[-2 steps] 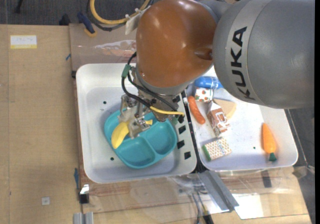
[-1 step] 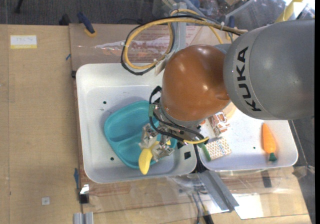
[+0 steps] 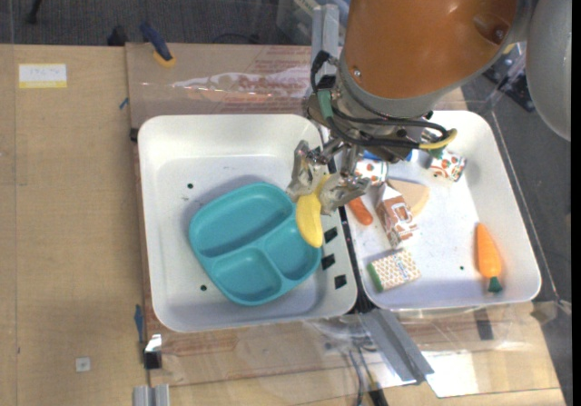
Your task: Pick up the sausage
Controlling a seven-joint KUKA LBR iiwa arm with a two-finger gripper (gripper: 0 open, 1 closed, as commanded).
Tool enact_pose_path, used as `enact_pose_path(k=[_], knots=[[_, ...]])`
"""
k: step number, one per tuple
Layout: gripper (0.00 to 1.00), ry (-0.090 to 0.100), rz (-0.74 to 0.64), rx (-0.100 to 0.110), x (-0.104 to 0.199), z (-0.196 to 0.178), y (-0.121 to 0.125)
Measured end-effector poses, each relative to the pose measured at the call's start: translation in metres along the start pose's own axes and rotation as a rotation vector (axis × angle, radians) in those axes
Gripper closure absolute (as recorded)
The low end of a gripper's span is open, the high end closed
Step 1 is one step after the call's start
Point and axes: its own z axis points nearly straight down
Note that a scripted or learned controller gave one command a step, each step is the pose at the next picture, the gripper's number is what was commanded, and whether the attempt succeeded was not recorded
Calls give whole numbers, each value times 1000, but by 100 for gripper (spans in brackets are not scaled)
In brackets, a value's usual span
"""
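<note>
A small orange-red sausage [image 3: 362, 211] lies in the right bin [image 3: 454, 291] near its left wall, partly under the wrist. My gripper [image 3: 323, 179] hangs over the divide between the two bins, just left of the sausage. The upper end of a yellow banana [image 3: 310, 219] sits between its metal fingers [image 3: 304, 168], and the lower end reaches over the rim of the teal plate [image 3: 250, 245]. The gripper is shut on the banana, not on the sausage.
The teal divided plate lies in the left bin [image 3: 172, 150]. In the right bin are a carrot [image 3: 488, 254], a tan cheese wedge [image 3: 415, 194], a small carton [image 3: 398, 218], a patterned box [image 3: 393, 270] and a printed can [image 3: 447, 164]. The arm's orange band [image 3: 427, 14] covers the bins' back middle.
</note>
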Motion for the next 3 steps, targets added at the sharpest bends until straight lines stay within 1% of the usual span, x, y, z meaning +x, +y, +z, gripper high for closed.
enact_pose_path(k=[1,2,3], knots=[[100,2,9,-1,25,110,31],[100,0,-169,0,7,-30,43],[100,1,-303,-3,-28,90,70]])
